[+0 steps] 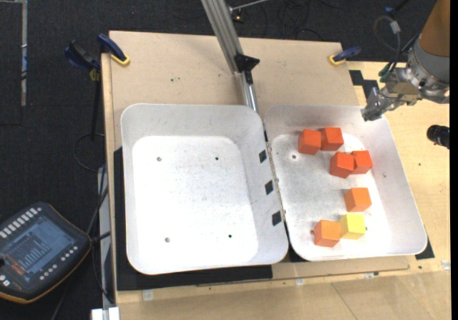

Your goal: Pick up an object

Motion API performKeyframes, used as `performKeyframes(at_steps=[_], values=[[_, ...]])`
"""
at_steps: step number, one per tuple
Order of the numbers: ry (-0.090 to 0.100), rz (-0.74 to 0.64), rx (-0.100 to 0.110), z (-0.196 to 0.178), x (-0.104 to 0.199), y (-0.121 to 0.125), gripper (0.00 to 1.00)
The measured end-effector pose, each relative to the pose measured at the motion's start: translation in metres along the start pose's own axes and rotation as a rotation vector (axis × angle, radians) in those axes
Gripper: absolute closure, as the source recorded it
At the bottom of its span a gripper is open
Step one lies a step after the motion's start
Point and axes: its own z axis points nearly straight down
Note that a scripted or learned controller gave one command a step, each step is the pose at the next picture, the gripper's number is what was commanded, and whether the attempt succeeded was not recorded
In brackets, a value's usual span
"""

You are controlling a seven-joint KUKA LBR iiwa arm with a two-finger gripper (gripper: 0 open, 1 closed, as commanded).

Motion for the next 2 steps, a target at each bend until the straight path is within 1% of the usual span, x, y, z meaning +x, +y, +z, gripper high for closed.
performKeyframes(at_steps=[1,2], values=[[0.002,0.001,0.006,-0.008,0.0,0.001,1.0],[0.006,-0.004,0.01,-0.002,0.053,-0.007,1.0]])
